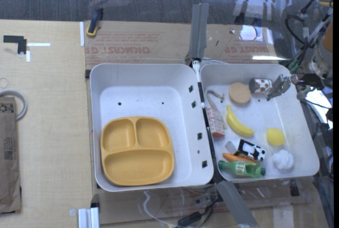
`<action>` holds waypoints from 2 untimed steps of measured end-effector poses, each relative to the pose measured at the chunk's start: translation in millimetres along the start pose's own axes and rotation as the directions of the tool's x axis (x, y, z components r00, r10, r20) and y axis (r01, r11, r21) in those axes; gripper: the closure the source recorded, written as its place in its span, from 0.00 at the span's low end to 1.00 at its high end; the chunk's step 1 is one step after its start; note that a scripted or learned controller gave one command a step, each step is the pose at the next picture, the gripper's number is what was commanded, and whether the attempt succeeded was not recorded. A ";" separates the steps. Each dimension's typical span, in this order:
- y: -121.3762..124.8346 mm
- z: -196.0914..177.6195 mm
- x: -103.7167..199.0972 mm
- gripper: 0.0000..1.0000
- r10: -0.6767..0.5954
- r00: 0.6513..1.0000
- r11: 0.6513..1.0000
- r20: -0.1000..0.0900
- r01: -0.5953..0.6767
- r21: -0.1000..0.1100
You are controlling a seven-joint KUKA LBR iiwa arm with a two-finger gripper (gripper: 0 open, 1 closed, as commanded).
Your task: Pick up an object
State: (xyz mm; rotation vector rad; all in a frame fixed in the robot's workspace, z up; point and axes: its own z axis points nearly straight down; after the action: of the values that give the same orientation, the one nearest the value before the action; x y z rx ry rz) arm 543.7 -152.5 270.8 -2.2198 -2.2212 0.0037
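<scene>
White plastic: two shallow white bins sit side by side on the tabletop; the left bin (106,89) carries a yellow three-compartment plastic tray (137,150), the right bin (304,131) carries the loose items.
Pincer: you see the pincer (276,87) at the far right corner of the right bin, just beside a small printed cup-like object (260,84); whether it is spread or pressed together you cannot tell, and nothing can be seen pinched in it.
Nearest candidate: that small printed object lies at the back of the right bin, next to a tan round disc (240,93). You should judge it light and rigid, likely to roll or skid against the bin wall if nudged.
Where to hold: take it across its short width, from above, clear of the disc.
Yellow plastic banana (238,122): mid-bin, curved, probably light and smooth; grip across the middle of the curve, as the tapered ends could slip out.
Yellow ball-like object (275,136): round, so prone to squirting sideways.
White crumpled soft lump (283,159): probably yielding, easy to pinch.
Green plastic bottle (242,169): lying on its side at the near edge, touching an orange carrot-shaped toy (233,157); crowded, so a poorer first choice.
</scene>
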 end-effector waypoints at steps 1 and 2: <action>13.6 106.5 32.6 0.00 -0.069 0.998 0.998 0.000 0.069 0.000; 3.0 158.7 55.7 0.00 -0.275 0.962 0.962 0.000 0.275 -0.001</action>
State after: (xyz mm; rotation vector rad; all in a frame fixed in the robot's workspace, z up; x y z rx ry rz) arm 546.3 -96.9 112.1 -1.8904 -2.5079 0.0020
